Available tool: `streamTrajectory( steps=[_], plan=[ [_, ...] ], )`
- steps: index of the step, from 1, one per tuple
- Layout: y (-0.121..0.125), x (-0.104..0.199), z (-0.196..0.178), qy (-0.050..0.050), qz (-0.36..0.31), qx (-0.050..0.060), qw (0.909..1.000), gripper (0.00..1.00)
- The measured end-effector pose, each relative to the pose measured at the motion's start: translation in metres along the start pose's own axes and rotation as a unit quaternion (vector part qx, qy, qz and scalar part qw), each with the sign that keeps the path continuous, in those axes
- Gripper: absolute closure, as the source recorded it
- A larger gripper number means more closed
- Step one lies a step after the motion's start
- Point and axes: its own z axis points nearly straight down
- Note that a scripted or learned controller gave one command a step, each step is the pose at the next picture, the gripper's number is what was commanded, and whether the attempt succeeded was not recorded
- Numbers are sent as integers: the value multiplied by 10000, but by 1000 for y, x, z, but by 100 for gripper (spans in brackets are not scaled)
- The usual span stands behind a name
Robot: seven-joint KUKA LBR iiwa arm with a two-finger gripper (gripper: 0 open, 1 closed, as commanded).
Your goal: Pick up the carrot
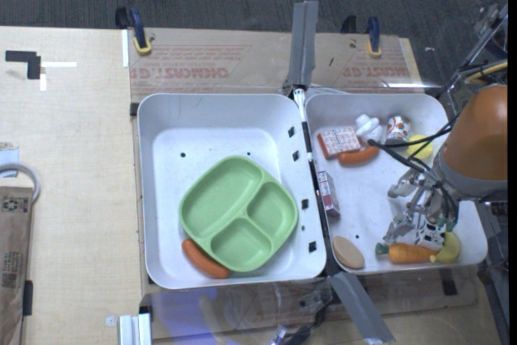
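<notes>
1. Nearest the camera, along the front wall of the right bin (477, 258), the carrot (410, 254) lay on its side, pointing left to right. A yellow item (449, 247) touched its right end, and a tan oval piece (349, 252) lay to its left, apart from it.
2. The pincer (417, 216) hung directly above the carrot, probably stationed there for a descent. Whether its fingers stood spread or pressed together could not be determined; nothing was visibly pinched.
3. In the left bin (153, 174) on the surface, a green divided plate (238, 212) sat at a slant. An orange sausage-like item (205, 258) was tucked against its front left rim.
4. Mid-bin, a small wrapped packet (326, 194) lay against the dividing wall.
5. Farther back in the right bin, a second orange sausage-like item (359, 157) lay below a red carton (338, 141), with a white bottle (367, 125) and a small can (397, 128) behind. In my judgement, this orange item risks being mistaken for the target.
6. Beyond the bins, clamps (142, 38) pinned cardboard, evidently to fix the setup.
</notes>
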Motion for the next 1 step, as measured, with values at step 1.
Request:
streamTrajectory(
  steps=[1],
  plan=[
    [11,27,0,10,1642,5,9864,0]
  ],
)
